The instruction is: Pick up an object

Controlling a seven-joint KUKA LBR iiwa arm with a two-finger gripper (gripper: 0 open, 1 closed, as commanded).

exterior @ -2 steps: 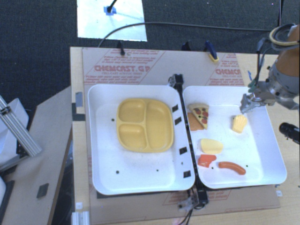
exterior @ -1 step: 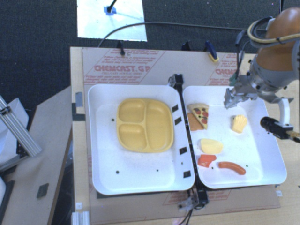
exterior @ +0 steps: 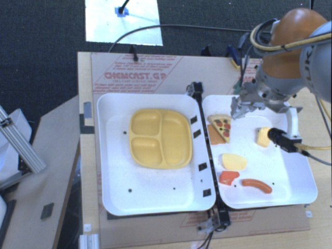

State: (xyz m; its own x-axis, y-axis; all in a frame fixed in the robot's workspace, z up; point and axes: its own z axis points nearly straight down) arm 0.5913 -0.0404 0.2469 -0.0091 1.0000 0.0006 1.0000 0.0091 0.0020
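Gripper hovers just right of pizza slice

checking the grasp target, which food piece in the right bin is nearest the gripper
The pizza slice, just left of the gripper; the cheese, sausage and others lie farther off.

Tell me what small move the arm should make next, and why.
Probably a short descent onto the pizza slice. The gripper hangs over the right bin just up and right of that slice, the closest item; the cheese wedge, yellow piece and sausage lie farther off.
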